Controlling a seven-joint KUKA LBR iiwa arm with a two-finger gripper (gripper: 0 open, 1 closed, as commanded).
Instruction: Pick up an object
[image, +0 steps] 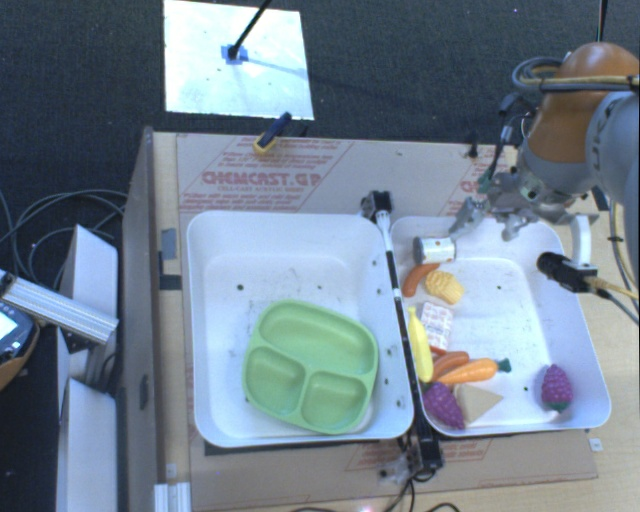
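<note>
Nearest us, along the front rim of the right bin (585, 400), we find a purple grape bunch (441, 404) touching a pale wedge that may be cheese (478, 403), with a second purple bunch (556, 386) apart toward the right corner. Just behind these lie a carrot (470, 371), a yellow banana (419, 346) pressed along the divider and partly covering a red-orange item we cannot identify, a small white and pink packet (436, 322), a yellow corn cob (445, 287), an orange sausage-like piece (418, 277) and a silver can (435, 249) on its side at the back. In the left bin (215, 300), a green divided plate (310, 366) sits toward the front. At the right bin's far rim, the gripper (492, 214) hangs above the rim with its two fingers (466, 213) spread apart and nothing between them; the arm (575, 110) behind it is cut off by the right edge. The bins rest on a brown printed board (300, 170), whose lettering is only partly legible. Beyond it, dark carpet holds a pale square sheet (238, 60). At the far left, white boxes (85, 330) and cables are cropped and hard to make out.
</note>
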